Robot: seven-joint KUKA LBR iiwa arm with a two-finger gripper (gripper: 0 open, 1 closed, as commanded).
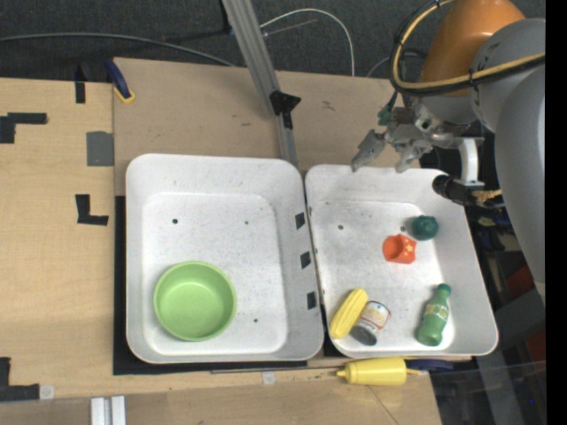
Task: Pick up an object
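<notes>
On the left of the wooden worktop sit a few strips of dark tape, and beside them the left bin holds a lime-green bowl in its near left corner, upright and resting on the bin floor. A grey metal pole slants down from the top of the view to the seam where the two bins meet. The right bin carries the smaller items: a yellow corn cob leaning against a small tin can at the near edge, an orange piece near the middle, a dark teal round object just beside it on the far right, and a green bottle lying near the right corner. A yellow bottle lies outside the bin, on the worktop just past its near rim. The jaws hang over the far rim of the right bin, spread apart with nothing between the fingers, well apart from every item below. Above them rises the grey arm with its orange band.
</notes>
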